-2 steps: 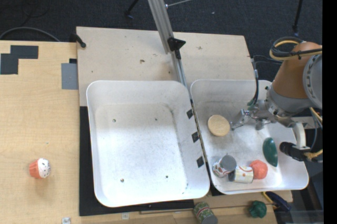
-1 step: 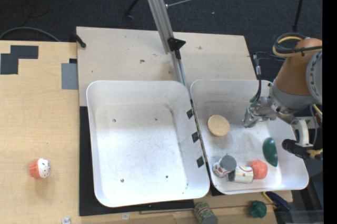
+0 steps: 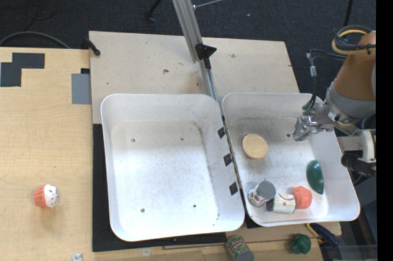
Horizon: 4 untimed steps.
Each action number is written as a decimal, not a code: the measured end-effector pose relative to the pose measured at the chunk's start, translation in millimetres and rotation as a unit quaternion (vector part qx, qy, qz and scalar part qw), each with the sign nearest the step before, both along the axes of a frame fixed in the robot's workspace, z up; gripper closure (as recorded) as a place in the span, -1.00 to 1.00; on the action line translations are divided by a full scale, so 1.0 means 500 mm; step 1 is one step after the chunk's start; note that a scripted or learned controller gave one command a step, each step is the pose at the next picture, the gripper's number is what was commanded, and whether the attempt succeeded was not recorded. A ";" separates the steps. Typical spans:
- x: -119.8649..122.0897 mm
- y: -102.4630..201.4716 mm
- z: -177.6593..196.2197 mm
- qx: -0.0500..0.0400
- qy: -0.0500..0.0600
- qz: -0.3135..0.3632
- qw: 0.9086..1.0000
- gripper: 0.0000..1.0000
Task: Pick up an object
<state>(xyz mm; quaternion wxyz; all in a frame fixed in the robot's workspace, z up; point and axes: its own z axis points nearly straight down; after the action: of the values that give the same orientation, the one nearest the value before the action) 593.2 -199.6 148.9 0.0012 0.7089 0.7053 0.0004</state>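
In the right bin (image 3: 270, 107) lie a round tan disc (image 3: 255, 146), a dark green leaf-shaped piece (image 3: 315, 175), an orange lump (image 3: 302, 197), a white cup on its side (image 3: 284, 203) and a small grey cup (image 3: 264, 190). My gripper (image 3: 303, 131) hangs over the right side of that bin, to the right of the tan disc and above the green piece. Nothing shows between its fingertips.
The left bin (image 3: 123, 112) stands beside the right one, with a metal rail (image 3: 184, 5) rising behind the divide. A small orange and white toy (image 3: 46, 196) lies on the wooden bench at left. Two green things (image 3: 300, 244) sit below the right bin's front edge.
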 end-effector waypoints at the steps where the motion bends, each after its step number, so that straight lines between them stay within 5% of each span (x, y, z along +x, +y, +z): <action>1: 0.017 -0.011 0.119 0.000 -0.001 0.003 1.000 1.00; 2: 0.018 -0.005 0.246 0.000 -0.002 0.003 1.000 1.00; 4: 0.056 0.231 0.208 0.002 0.003 0.005 1.000 1.00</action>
<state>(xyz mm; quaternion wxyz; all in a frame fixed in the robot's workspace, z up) 621.4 -84.0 252.8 -0.0023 0.7053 0.7089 -0.0003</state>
